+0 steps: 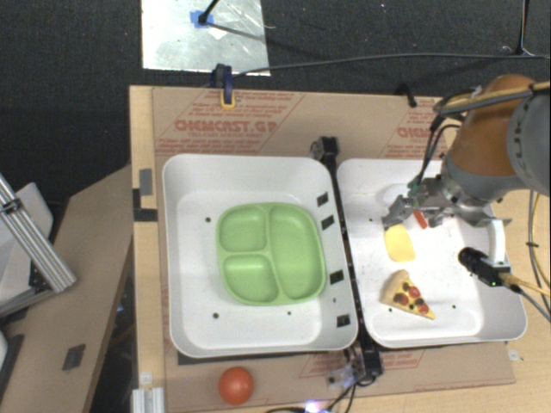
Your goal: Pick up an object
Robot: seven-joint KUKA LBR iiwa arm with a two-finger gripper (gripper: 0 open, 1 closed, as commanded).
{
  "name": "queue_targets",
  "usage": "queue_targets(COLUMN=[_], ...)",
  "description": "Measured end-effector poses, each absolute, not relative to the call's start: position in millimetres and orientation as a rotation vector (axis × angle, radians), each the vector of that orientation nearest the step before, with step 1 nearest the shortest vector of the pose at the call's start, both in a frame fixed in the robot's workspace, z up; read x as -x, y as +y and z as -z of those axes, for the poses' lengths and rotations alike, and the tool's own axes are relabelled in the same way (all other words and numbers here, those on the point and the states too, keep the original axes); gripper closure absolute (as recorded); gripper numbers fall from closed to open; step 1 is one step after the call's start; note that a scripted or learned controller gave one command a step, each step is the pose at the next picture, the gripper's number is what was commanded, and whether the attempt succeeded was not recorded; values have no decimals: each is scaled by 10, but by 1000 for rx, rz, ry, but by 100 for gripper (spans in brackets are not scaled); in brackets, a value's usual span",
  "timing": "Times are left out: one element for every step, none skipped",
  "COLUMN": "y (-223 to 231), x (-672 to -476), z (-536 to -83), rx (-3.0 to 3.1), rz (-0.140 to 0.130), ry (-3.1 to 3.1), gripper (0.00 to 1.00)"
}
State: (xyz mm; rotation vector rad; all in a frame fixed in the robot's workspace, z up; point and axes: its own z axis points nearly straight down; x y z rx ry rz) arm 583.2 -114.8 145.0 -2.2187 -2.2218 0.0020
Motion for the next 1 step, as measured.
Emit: queue_targets(y=[-1175], x=[-5822], z=[-825], rx=[2218], rz=[-3], ry=[-2221], gripper=[0])
